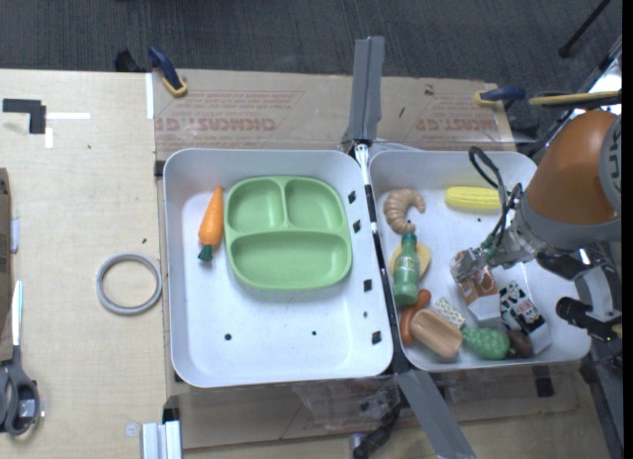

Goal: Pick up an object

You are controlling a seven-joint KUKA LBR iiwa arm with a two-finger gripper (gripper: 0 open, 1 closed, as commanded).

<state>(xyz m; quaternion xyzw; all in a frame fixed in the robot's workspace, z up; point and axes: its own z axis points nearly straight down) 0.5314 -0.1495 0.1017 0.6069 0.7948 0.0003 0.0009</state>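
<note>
Toys crowd the right bin (pixel 524 162), where the gripper (pixel 473 267) sits low among them, under the arm's orange band (pixel 584 165). Whether its fingers are spread or closed, I cannot tell. No single target is marked out; the nearest thing is a small carton (pixel 482 286) just below the gripper, touching or nearly so, too blurred to read its axis. Left of the gripper a green bottle (pixel 406 271) lies with its long axis running up-down in the view, cap toward the croissant (pixel 402 207) above it. Up from the gripper, corn (pixel 473 199) lies crosswise. Below-left sit a hot dog (pixel 436 332) and a green vegetable (pixel 486 340); below-right, a cow-print carton (pixel 517 307). These hem the gripper on most sides. Well off left, the other bin (pixel 198 348) holds a green tray (pixel 289 232) and an upright-lying carrot (pixel 211 220), tip upward.
</note>
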